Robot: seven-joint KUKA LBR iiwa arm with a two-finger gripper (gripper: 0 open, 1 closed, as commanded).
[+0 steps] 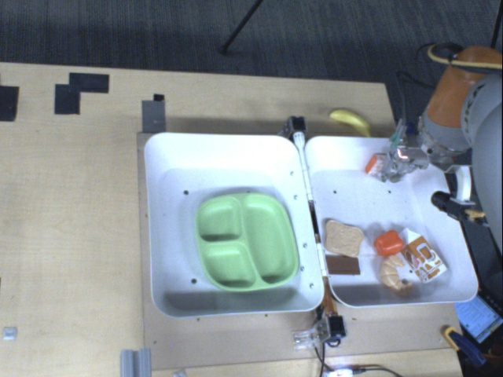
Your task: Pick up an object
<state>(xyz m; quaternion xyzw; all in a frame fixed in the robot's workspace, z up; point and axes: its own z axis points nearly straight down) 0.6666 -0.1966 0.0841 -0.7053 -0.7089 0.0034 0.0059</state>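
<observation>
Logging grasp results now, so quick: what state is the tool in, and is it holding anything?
Tool: over the right bin's far end beside a small orange object; open or closed cannot be told, no hold confirmed.

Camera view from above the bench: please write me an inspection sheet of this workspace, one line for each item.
Surface: light wooden bench bearing two white bins side by side.
Job's things: right bin holds a slice of bread, a brown block, a red-orange piece, a bagel, an orange-white packet.
Clutter: green divided tray in left bin; banana behind the bins.
Grippers: gripper over the right bin's far corner, something small and orange beside it.
Cables: wires at the near edge.
Surroundings: dark carpet.
</observation>
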